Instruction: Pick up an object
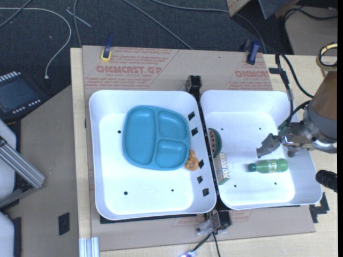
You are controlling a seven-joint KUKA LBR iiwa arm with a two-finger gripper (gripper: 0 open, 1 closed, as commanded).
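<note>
Green bottle (268,167) lies on its side in the right bin (252,198), just below my gripper (274,143), which hangs open, holding nothing.

From my remote seat, the only lettering I can read is red print on the brown board (161,63) under the bins: "CHEMCAST GP" behind the left bin (102,159), and the same mark partly shown behind the right bin (236,98), cut off by its rim. Smaller red lines run above and below each; too fine to read. The green bottle (268,166) shows no legible label.
</note>
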